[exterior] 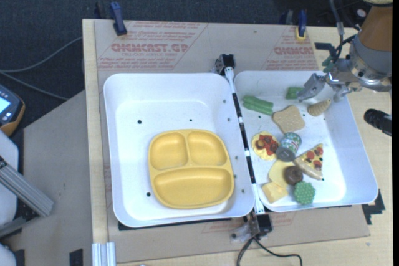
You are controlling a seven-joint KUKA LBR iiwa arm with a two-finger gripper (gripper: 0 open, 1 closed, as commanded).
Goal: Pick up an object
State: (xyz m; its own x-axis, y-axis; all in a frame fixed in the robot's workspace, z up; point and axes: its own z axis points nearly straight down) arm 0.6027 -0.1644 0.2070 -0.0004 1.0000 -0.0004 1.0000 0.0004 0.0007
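- Near the far right corner of the right white bin (358, 134), a small tan biscuit-like piece (318, 108) lies on the bin floor, just below and beside the tool (324, 87); it looks like the closest candidate for a pick.
- Its long axis runs roughly left to right across the bin, tilted a little, and it sits slightly toward the near side from the tool's tip.
- Whether the tool is apart or together cannot be told from this slant; nothing is visibly clamped in it.
- Left of the tool, a small green block (293, 93) rests by the far wall, and a long green pod-shaped toy (257, 104) lies further left, apart from both.
- A tan bread-slice toy (288, 118) lies nearer the camera, with a pizza wedge (310, 162), a round red-topped piece (265, 145) and a green knobbly toy (304, 193) beyond it.
- The grey arm with its orange band (377, 34) reaches in from the right.
- The left white bin (124, 109) holds a yellow divided plastic plate (190, 168), well apart from the tool.
- Both bins sit on the table (187, 47).
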